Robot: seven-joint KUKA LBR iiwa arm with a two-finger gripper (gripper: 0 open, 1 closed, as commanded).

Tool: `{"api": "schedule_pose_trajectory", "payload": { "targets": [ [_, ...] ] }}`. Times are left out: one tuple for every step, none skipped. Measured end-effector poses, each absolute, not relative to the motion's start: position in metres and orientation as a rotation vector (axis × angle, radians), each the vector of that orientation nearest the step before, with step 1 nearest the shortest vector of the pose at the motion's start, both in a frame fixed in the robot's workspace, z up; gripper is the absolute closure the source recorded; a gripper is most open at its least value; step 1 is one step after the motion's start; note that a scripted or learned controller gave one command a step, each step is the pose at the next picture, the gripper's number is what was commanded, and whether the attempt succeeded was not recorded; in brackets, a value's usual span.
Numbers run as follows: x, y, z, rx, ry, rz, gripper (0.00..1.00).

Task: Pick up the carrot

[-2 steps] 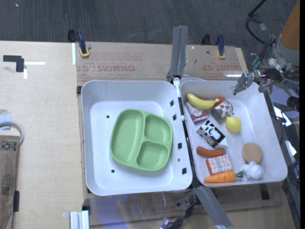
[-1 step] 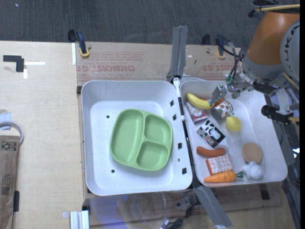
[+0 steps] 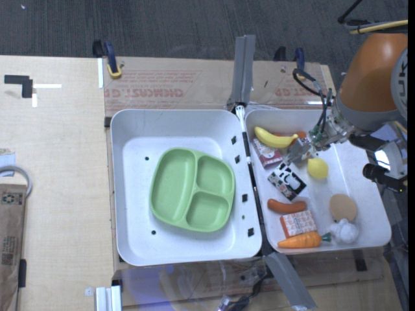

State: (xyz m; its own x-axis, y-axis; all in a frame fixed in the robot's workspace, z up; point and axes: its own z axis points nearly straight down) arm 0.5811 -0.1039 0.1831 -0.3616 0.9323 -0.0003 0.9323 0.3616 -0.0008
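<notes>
The grey arm's two-finger gripper (image 3: 299,149) is hanging over the back half of the right-hand shallow white bin (image 3: 373,241), just beside the curved yellow banana (image 3: 275,138) and the small round yellow lemon-like fruit (image 3: 317,168). Whether it is released or clenched cannot be told from this slanting overhead view; nothing is visibly sitting in its grasp.

The tapered orange carrot with a green stub (image 3: 299,240) is lying well apart from the gripper, toward the viewer, against the near wall of the same bin. Its long axis is running roughly left to right across the view, with the green end pointing right toward a fluffy white ball-shaped toy (image 3: 345,231). Judging from this, the coming move is calling for travel to the front of the bin and a grasp across the carrot's narrow width.

Room is looking tight. A small red-and-white printed carton (image 3: 297,223) is sitting just beside the carrot on its far side, the bin wall is hemming in the near side, and a reddish-brown sausage (image 3: 286,205) is lying a little farther back. A black-and-white patterned packet (image 3: 286,179) and a tan rounded bread-like piece (image 3: 343,207) are lying between.

The left-hand white bin (image 3: 130,238) is carrying a pale green three-section plastic plate (image 3: 192,189), while both bins are resting on the light wooden bench (image 3: 52,141).
</notes>
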Motion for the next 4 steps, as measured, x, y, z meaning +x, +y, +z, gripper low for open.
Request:
{"api": "schedule_pose_trajectory", "payload": {
  "targets": [
    [0.506, -0.110, 0.109, -2.185, -2.253, 0.004, 0.00],
    [0.478, -0.155, 0.257, -2.291, -2.149, 0.003, 0.00],
    [0.477, -0.099, 0.154, -2.588, -1.774, 0.006, 0.00],
    [0.489, -0.104, 0.097, -2.250, -2.198, -0.010, 0.00]
  ]
}}
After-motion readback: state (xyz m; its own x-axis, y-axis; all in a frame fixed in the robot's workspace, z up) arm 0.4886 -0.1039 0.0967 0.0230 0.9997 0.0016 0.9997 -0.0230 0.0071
